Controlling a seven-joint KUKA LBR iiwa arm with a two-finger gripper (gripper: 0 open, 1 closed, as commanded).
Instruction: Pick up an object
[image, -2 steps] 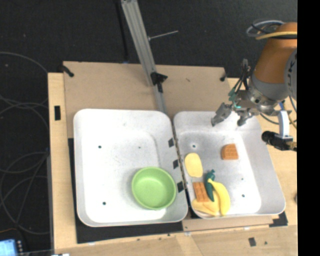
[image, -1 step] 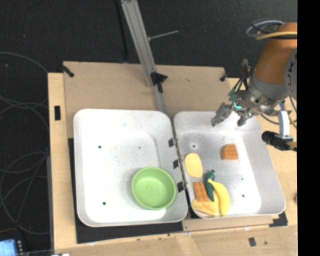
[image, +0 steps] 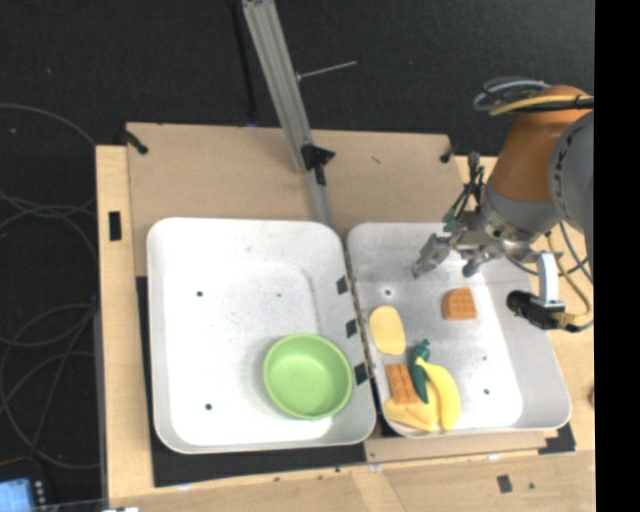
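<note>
the gripper (image: 452, 262) hangs over the upper part of the right bin (image: 400, 245), its two fingers spread apart with nothing between them. just below and a little to the right of the fingertips lies a small orange square block (image: 460, 305), flat on the bin floor and apart from the fingers. further down and to the left sits a pale yellow oval piece (image: 387, 329) near the bin's left wall. at the bottom left corner of the same bin a cluster is piled together: a banana (image: 445, 393), a dark green piece (image: 418, 372), an orange waffle-like piece (image: 399, 381) and a yellow piece (image: 408, 414) underneath; how they overlap is hard to make out. the left bin (image: 220, 270) holds a green bowl (image: 308, 375), upright, near its lower right corner. the arm (image: 535, 160) is cut off at the right, and cables blur the wrist.
</note>
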